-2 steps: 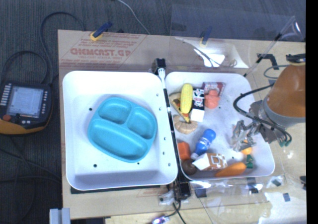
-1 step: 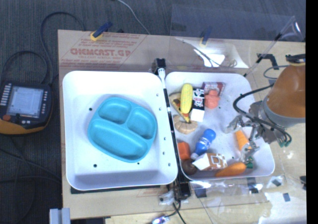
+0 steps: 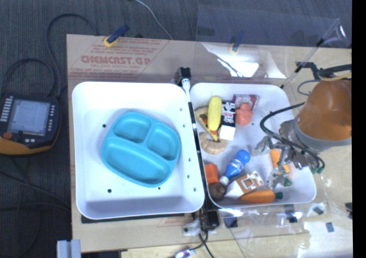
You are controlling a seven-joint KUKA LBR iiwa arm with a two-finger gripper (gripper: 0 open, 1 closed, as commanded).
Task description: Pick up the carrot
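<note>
The carrot [image 3: 257,197] is orange with a green stub at its right end. It lies flat along the front wall of the right bin [image 3: 300,194]. My gripper [image 3: 279,165] hangs over the right part of that bin, just above and to the right of the carrot, with nothing visibly held. The arm's orange band [image 3: 326,114] is behind it, and cables partly hide the gripper.
Around the carrot are a small brown box [image 3: 250,181], a blue bottle [image 3: 235,165], an orange cup [image 3: 211,172], a corn cob [image 3: 214,112], a white block [image 3: 227,133] and a reddish piece [image 3: 245,115]. The left bin [image 3: 86,137] holds a blue divided tray [image 3: 141,147].
</note>
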